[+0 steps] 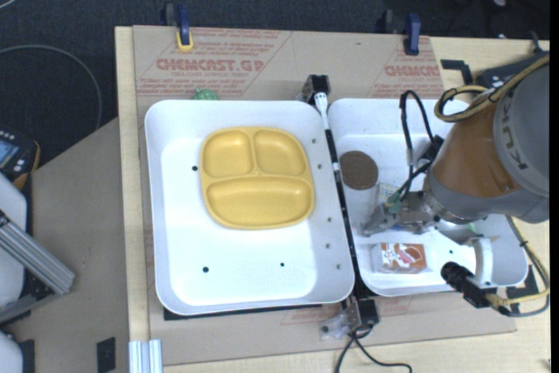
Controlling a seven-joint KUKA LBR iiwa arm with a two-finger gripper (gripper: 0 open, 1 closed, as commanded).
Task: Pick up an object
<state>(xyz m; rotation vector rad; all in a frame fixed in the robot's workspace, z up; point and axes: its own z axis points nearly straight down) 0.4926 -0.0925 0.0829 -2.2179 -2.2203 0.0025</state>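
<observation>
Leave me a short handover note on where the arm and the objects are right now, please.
Claw: low in the right bin, between the brown disc and the packet; open or shut cannot be told.
Yellow tray: in the left bin, untouched.
Done: the arm has reached into the right bin; nothing is seen held.
Left: grasp an object, probably the packet or disc, and lift it.

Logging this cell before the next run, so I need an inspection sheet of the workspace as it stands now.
Surface: bench bearing left bin and right bin.
Job's things: yellow tray in left bin; brown disc and packet in right bin.
Clutter: nothing seen.
Grippers: pincer low in right bin, between disc and packet.
Cables: black cable along arm.
Surroundings: blue clamps on bench's far edge; dark floor.
</observation>
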